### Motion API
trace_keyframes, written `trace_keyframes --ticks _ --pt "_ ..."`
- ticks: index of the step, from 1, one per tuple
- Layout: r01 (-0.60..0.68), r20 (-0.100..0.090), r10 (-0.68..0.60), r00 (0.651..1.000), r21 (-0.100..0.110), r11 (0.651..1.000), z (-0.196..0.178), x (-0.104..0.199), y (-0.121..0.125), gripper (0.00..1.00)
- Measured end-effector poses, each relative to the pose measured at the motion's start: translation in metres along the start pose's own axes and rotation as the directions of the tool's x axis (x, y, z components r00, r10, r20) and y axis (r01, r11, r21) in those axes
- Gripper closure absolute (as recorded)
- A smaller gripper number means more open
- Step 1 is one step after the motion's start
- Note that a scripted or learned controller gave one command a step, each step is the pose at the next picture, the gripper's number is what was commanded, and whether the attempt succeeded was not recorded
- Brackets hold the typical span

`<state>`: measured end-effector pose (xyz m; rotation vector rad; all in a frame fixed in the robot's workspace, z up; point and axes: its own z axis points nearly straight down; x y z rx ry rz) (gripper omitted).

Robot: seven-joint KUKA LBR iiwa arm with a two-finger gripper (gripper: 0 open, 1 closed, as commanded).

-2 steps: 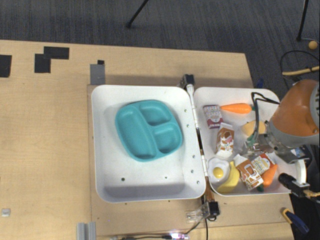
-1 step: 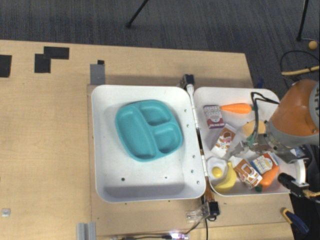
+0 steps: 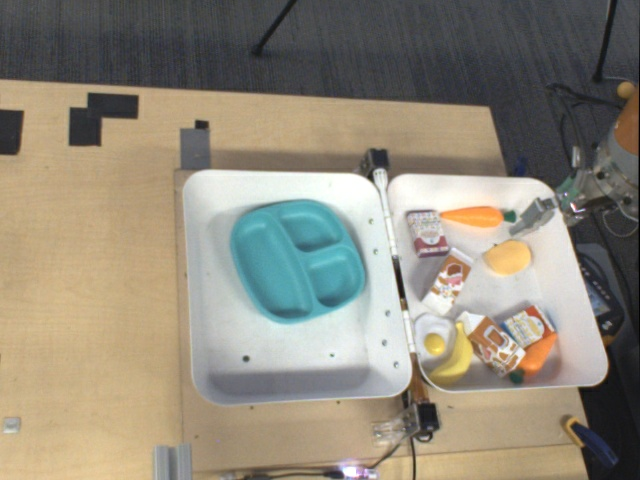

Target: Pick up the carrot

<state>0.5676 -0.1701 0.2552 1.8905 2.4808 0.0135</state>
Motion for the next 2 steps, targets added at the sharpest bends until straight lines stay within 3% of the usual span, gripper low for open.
trace_keyframes --ticks 1,2 --pt "-0.012 -0.016 0.013 1.000 0.027 1.000 0.160 -0.022 0.009 0.00" --pt "0.065 -0.009 -0.065 0.998 0.012 0.998 0.170 -0.050 0.074 0.00"
